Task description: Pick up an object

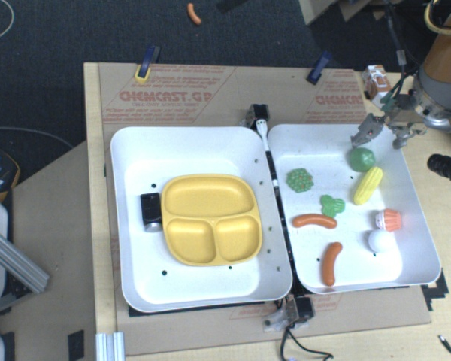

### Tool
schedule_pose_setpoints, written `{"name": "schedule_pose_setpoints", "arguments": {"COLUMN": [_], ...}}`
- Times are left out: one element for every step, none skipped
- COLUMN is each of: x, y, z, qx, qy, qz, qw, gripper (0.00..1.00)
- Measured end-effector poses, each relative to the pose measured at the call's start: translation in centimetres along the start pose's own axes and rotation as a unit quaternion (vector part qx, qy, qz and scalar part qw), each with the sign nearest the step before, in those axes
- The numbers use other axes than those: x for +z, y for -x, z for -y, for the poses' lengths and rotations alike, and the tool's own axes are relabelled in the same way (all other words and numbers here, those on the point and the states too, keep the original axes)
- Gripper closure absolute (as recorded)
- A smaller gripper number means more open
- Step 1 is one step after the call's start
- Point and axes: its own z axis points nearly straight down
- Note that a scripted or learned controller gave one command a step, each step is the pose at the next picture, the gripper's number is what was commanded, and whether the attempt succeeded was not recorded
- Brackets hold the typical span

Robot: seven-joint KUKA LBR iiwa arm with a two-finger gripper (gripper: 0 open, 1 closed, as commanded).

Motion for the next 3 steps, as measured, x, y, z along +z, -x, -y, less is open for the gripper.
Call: {"name": "schedule_pose_setpoints", "arguments": {"x": [4.8,10.0,12.0], "y": [-0.7,0.3,-0.3], "z": [0.7,1.0,0.6], "qx": [0.0,0.0,-0.002], "qy": [-0.003,-0.002,0.001], "qz": [-0.001,-0.001,-0.005], "qw": [1.0,1.0,1.0], "gripper": [0.0,0.0,0.0]}}
